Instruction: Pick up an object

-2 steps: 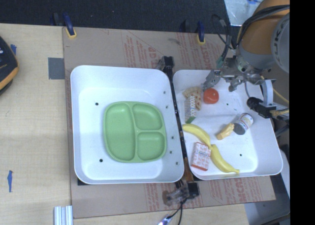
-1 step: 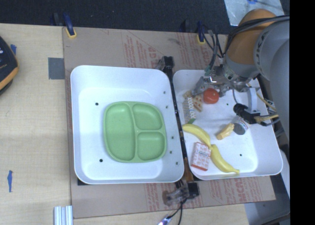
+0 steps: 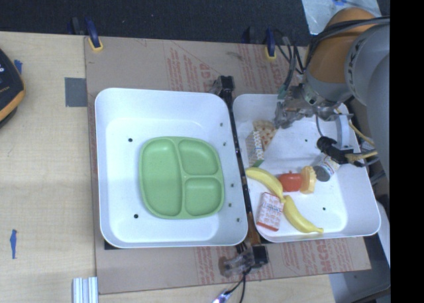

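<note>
Bananas (image 3: 286, 197) are seen lying in the right bin (image 3: 358, 219). The gripper (image 3: 289, 112) is poised over that bin's far edge. Whether anything is gripped cannot be told.

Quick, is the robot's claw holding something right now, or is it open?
Gripper: it hangs over the far end of the right bin, near the snack packet; cannot be told whether it is open, closed or holding anything.

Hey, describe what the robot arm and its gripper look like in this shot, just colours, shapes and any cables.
The arm is bulky and rounded, grey with an orange band above the wrist. Its gripper is a small assembly of grey metal and dark parts. Black cables loop around the wrist, and a black fitting with yellowish wires hangs beside it over the right bin.
</note>
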Available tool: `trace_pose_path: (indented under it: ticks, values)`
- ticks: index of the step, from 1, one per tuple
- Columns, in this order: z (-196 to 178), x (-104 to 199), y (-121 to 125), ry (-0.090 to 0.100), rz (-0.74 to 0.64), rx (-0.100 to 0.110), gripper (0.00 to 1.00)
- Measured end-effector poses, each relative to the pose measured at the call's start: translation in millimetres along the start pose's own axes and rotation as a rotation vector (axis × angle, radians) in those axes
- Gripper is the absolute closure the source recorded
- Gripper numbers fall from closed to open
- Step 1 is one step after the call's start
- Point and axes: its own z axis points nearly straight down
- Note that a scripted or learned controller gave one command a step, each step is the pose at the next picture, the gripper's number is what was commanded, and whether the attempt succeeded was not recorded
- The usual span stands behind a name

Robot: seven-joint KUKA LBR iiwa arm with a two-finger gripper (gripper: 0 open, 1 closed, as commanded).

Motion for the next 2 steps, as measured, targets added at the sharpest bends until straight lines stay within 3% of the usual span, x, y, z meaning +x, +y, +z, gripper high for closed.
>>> trace_pose_path:
  ticks: [1,2]
  values:
    - [0.1,0.0,-0.1,0.0,0.0,0.0,0.0]
    - [21.6,-26.0,-83.0,0.001,0.008,0.002,0.0]
